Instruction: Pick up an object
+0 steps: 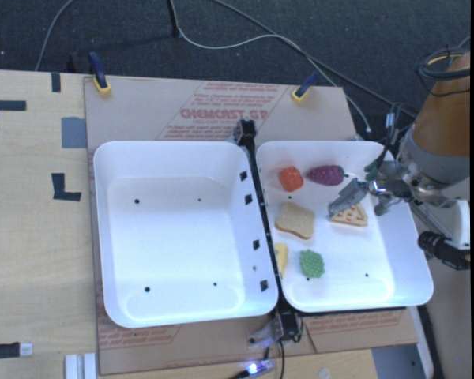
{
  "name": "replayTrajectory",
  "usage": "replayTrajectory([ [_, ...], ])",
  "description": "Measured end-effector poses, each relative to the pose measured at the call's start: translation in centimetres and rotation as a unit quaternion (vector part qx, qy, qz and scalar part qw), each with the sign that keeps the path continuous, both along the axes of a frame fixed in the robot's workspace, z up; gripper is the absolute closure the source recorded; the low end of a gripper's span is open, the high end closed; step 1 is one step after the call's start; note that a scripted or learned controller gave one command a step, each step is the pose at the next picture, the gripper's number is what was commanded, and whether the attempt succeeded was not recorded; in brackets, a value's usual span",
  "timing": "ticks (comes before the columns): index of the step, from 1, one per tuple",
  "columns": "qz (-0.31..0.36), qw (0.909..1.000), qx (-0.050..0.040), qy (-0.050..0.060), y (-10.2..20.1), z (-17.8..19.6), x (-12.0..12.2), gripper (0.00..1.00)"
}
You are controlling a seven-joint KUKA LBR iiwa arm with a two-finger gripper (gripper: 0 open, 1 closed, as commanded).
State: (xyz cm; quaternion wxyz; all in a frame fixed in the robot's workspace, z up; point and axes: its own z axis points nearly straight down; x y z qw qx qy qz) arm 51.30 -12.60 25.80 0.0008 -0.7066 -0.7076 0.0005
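Five toy foods lie in the right bin (395, 287), jaws (362, 198) above.

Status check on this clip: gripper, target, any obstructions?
Gripper open, low over right bin, nothing held. Pizza slice toy directly beneath. Purple grapes close beside.

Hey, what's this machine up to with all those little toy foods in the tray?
A robot arm reaches in from the right over the right-hand bin. Its gripper sits low, right at a pizza-slice toy, fingers spread, but nothing is between them yet. Nearby in the same bin lie a red-orange tomato toy, purple grapes, a bread slice, a green broccoli piece and a yellow piece by the divider.
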Motion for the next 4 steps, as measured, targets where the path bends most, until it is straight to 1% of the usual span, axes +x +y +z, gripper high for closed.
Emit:
replayTrajectory([
  [1, 0.001, 1.0, 0.0011, 0.005, 3.3, -14.7, 3.6, 0.0],
  [2, 0.001, 1.0, -0.0004, 0.0, 2.0, -17.5, 9.7, 0.0],
  [3, 0.002, 0.9995, 0.014, 0.027, -4.2, -17.6, 14.8, 0.0],
  [4, 0.0, 0.9999, 0.0019, 0.016, -2.7, -17.3, 14.4, 0.0],
])
